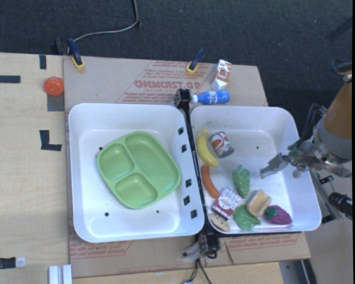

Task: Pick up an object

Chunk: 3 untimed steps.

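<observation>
Camera view looks down on two shallow white bins side by side on the surface. The left white bin (77, 176) holds a light green divided plastic tray (138, 169). The right white bin (284, 123) holds a yellow toy banana (206, 150), a small red and white can (220, 144), an orange toy carrot (210, 181), a green toy pepper (242, 180), a red and white packet (226, 202), a tan bread-like piece (258, 203), a green leafy toy (245, 218) and a purple toy fruit (278, 215). The gripper (275, 165) reaches in over the right bin's right side, above bare floor, near the pepper but apart from it. Whether it is open cannot be told, and nothing is seen in its hold. A blue and white bottle (214, 97) lies behind the bins.
</observation>
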Tool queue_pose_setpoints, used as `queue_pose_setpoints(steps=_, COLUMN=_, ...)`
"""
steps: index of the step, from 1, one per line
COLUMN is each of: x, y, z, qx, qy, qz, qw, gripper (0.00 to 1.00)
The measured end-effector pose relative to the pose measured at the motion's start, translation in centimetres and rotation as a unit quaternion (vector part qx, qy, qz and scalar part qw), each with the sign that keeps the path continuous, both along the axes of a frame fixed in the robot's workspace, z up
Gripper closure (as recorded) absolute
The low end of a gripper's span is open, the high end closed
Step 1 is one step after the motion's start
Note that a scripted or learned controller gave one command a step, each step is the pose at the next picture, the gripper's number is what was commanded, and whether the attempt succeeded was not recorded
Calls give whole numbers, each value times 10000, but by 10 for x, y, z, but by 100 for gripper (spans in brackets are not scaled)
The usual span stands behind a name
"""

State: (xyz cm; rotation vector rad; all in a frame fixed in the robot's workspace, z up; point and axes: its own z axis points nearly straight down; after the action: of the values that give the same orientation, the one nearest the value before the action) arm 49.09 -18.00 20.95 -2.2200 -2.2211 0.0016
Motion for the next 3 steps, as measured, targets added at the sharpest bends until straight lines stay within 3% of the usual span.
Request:
queue_pose_setpoints(steps=1, x=62, y=57, z=-116, qx=6, qy=5, qz=8, qw=10000, gripper=0)
queue_pose_setpoints(steps=2, x=8, y=39, z=-123, qx=-13, qy=-34, qz=-2, qw=10000, gripper=0)
queue_pose_setpoints(steps=3, x=44, y=79, z=-123, qx=-10, qy=-39, qz=6, qw=10000, gripper=0)
